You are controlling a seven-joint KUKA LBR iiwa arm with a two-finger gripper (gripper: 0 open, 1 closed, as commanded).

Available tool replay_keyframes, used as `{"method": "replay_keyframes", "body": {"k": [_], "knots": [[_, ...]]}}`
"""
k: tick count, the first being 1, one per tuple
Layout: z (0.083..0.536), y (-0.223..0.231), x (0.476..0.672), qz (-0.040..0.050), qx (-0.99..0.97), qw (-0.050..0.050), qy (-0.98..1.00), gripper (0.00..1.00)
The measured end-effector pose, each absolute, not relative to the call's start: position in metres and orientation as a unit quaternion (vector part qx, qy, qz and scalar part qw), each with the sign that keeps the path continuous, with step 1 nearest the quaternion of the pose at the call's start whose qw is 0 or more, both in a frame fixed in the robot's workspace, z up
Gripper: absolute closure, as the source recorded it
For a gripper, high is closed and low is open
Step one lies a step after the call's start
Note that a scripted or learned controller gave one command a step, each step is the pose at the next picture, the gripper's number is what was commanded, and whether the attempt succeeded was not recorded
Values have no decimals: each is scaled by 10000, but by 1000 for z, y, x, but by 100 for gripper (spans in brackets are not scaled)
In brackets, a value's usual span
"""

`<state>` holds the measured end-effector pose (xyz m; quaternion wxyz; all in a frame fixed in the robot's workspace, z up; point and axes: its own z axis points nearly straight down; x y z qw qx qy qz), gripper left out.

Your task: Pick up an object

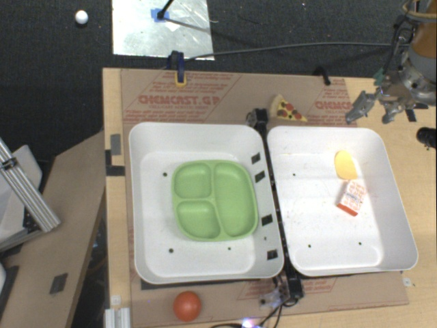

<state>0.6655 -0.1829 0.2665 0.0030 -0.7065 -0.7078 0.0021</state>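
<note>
Below and just left of the spread, empty fingers (377, 108), the yellow object (345, 164) and the red-and-white packet (352, 198) lie loose in the right bin (321, 258), probably scattered there as easy picks from above.

Claw (374, 109) open, fingers splayed, empty

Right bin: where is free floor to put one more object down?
In the right bin, the left half and the front are bare. The crowded part is the back right, where the yellow piece and the red-and-white packet lie.
</note>
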Motion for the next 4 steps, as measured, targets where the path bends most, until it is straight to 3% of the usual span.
{"method": "replay_keyframes", "body": {"k": [1, 4], "knots": [[273, -183, 667, -6, -7058, -12, -7084, 0], [138, -195, 661, 4, -7066, 1, -7076, 0]]}}
